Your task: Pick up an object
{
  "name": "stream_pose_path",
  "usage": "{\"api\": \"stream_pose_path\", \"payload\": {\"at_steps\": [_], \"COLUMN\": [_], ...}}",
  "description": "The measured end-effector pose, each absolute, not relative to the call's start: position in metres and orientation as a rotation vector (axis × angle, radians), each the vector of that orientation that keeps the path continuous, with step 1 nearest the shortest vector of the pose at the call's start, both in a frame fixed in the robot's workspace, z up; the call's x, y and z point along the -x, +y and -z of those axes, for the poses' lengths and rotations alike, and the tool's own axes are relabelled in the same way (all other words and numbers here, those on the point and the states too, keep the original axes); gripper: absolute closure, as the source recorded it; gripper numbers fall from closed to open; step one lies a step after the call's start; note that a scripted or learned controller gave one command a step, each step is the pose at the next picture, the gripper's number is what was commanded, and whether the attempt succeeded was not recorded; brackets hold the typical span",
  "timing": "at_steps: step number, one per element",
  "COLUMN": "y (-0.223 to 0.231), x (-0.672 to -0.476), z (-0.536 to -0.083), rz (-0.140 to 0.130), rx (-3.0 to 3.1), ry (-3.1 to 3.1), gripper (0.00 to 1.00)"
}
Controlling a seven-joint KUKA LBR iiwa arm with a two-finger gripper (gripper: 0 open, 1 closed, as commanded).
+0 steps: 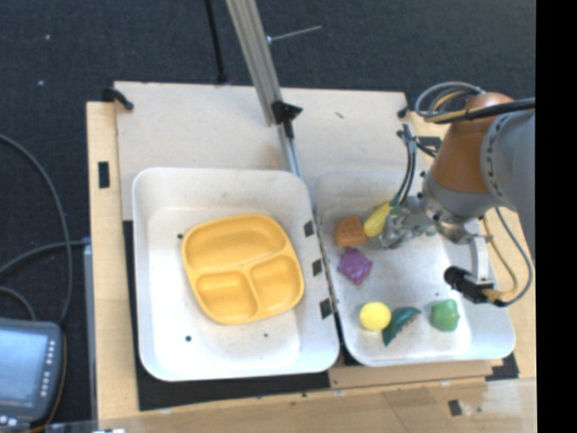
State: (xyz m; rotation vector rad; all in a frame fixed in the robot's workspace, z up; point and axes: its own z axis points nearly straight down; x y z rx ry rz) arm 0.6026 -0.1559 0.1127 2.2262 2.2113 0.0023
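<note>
**Yellow piece just off my claw, upper left**

My claw (397, 228) sits low in the right bin (478, 341); how it is set I cannot tell. The elongated yellow object (377, 215) lies touching or just beside it on the upper left, its long axis slanting up to the right. The orange block (351, 233) crowds its left. The purple object (355, 265) lies below. Open floor is toward the bin's middle; the left wall is near.

- Your arm (491, 156) reaches in from the right, its grey body bent downward over the bench.
- You see the orange band (460, 156) just above the wrist.
- Your gripper (394, 233) points down and to the left, held low.
</note>
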Motion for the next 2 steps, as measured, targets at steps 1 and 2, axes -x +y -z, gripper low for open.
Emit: {"api": "stream_pose_path", "payload": {"at_steps": [1,2], "y": [-0.161,-0.156], "x": [-0.603,-0.604], "z": [-0.177,-0.240], "rz": [-0.006,-0.007], "rx": [-2.223,-2.213], "ry": [2.209,2.219], "gripper": [1.00,1.00]}}
